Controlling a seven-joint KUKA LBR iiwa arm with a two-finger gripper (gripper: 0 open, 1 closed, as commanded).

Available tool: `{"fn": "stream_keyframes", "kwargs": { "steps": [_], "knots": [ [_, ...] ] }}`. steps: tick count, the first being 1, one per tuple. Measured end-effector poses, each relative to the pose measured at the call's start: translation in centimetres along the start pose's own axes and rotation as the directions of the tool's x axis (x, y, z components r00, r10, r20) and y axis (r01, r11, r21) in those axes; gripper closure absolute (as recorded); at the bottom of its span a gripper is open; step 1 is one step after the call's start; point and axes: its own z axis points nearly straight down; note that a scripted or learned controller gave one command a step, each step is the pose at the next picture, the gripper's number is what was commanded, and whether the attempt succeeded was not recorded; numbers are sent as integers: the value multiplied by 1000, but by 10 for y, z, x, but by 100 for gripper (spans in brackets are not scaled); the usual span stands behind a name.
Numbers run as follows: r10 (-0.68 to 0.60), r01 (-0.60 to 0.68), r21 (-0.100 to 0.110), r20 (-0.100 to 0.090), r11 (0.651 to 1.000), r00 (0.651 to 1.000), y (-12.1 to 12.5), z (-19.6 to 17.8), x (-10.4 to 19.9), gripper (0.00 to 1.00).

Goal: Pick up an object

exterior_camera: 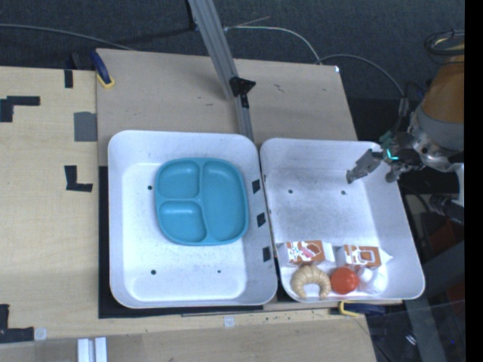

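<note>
Over the far right corner of the right-hand shallow white bin [343, 202] hangs the two-finger gripper [375, 169], reaching in from the grey arm with its orange band [445, 100]. Its dark fingers stand spread apart, one pointing down and left over the bin floor, the other shorter and nearer the wrist, and nothing sits between them.

Along the near edge of that same bin lie the small things it could pick. A tan croissant-shaped pastry [311, 280] curls at the front, with a round red ball like a tomato [344, 280] just beside it on the right. Behind them rest two white packets printed with red-brown patches, one [305, 253] to the left and one [365, 256] to the right. All four sit well apart from the gripper, clustered in the near part of the bin.

Beside it, the left shallow white bin [132, 277] holds a light blue plastic plate with three compartments [201, 200], lying flat toward its far side. A grey metal bar [215, 40] slants across the bench behind the bins.
</note>
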Motion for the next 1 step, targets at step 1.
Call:
{"fn": "stream_keyframes", "kwargs": {
  "steps": [1],
  "knots": [
    [0, 0, 6, -1, 1000, 1000, 3, 64, 3, 0]
  ]
}}
